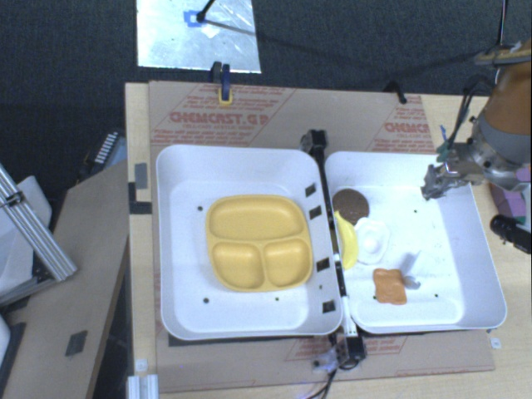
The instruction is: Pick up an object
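The gripper (pixel 435 181) hangs over the upper right part of the right bin (pixel 465 248), near its far rim, on the grey arm (pixel 507 131) reaching in from the right. Whether it is released or clenched cannot be told at this size; nothing shows in it.

The loose objects lie in the same bin, down and to the left of the gripper and well apart from it. A brown round disc (pixel 351 204) sits against the left wall. Just below it a white object (pixel 371 239) rests touching a yellow piece (pixel 347 241) that lies along the divider. Nearer the front, an orange-brown chunk (pixel 389 286) lies just beside a small pale grey piece (pixel 411 266).

The left bin (pixel 179 223) holds a yellow three-compartment tray (pixel 253 241), flat in its middle. Both bins sit on a cardboard sheet (pixel 274 115) on the worktop.
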Motion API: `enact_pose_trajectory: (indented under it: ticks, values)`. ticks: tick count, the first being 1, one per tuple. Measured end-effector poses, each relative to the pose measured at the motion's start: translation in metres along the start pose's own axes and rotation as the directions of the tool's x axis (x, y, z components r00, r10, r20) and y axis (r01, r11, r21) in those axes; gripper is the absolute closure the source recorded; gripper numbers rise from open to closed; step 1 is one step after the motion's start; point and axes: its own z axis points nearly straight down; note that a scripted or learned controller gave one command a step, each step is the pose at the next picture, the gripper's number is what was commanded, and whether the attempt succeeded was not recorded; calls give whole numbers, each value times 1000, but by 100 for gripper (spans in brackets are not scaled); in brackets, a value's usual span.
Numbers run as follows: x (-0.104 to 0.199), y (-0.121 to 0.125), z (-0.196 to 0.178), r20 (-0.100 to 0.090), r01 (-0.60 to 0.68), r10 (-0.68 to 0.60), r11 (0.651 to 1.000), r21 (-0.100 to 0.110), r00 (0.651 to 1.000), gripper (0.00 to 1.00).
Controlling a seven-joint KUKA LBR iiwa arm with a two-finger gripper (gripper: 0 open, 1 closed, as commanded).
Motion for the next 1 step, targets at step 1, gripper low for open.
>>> enact_pose_trajectory:
  ticks: [1]
  values:
    - [49,11,-5,0,-1,1,1000,0,1000,100]
